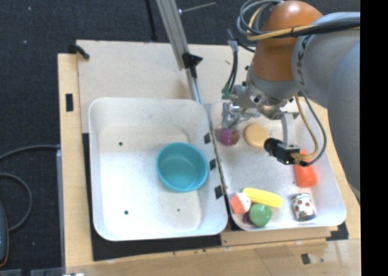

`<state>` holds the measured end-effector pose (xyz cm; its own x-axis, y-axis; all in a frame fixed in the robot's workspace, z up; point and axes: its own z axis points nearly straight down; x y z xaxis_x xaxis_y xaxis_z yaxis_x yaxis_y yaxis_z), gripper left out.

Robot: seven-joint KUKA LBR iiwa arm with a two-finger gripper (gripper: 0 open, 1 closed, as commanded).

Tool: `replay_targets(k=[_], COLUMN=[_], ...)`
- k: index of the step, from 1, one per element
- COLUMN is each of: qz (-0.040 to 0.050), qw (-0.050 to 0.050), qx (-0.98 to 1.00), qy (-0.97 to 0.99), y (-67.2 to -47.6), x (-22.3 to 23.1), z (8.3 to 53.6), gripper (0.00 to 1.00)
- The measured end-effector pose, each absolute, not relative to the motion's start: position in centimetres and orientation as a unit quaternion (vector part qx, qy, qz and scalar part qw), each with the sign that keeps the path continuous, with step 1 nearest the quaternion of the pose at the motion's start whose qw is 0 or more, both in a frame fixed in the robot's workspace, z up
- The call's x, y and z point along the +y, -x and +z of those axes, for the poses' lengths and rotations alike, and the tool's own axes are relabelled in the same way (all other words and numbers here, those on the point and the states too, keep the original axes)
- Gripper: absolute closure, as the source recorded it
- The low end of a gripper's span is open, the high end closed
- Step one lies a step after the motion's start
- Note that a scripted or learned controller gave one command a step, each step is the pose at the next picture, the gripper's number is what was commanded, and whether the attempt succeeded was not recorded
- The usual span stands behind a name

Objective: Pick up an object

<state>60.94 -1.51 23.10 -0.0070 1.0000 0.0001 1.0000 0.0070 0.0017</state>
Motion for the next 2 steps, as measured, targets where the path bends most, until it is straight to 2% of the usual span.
replay_targets(k=[1,2], qz=[0.0017,0.0008], qw=[0.0,0.0], qx=[0.71,0.71], qy=[-0.704,-0.705], y=[-62.1,-63.7], x=[3.9,8.2], z=[24.3,23.5], gripper=[1.0,1.0])
